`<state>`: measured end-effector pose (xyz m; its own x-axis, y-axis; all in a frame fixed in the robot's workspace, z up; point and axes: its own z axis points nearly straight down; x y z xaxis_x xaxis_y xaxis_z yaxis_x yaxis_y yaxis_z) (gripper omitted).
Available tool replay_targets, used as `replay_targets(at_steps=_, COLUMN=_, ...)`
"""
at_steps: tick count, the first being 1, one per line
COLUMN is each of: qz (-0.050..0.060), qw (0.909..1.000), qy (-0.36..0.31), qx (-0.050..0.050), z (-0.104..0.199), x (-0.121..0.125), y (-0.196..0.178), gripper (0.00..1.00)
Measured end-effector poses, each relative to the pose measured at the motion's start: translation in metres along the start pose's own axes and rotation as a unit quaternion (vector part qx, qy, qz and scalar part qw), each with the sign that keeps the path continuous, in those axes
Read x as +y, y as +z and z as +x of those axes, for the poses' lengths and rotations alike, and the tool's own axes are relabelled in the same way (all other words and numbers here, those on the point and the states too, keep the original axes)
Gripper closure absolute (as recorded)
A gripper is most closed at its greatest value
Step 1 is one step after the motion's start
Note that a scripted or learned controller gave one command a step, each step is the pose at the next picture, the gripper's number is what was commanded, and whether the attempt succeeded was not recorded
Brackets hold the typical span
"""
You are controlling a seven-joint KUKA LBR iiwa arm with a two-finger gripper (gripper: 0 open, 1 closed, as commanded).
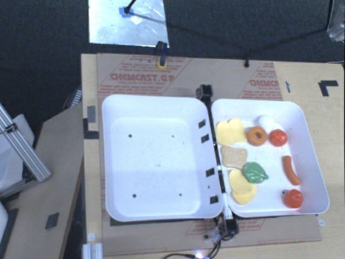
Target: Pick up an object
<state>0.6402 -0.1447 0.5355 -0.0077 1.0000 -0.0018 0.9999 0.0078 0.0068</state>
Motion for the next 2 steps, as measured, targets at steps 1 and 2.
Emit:
replay_targets(at_steps=1, qz=0.01, qw=0.9999, qy=0.001, qx=0.003, z=0.03, x=0.002, y=0.181, gripper=1.0)
replay_targets(at_steps=2, qz=0.0, qw=1.0, qy=-0.001, qx=0.0, z=0.028, x=0.005, y=0.159, gripper=1.0)
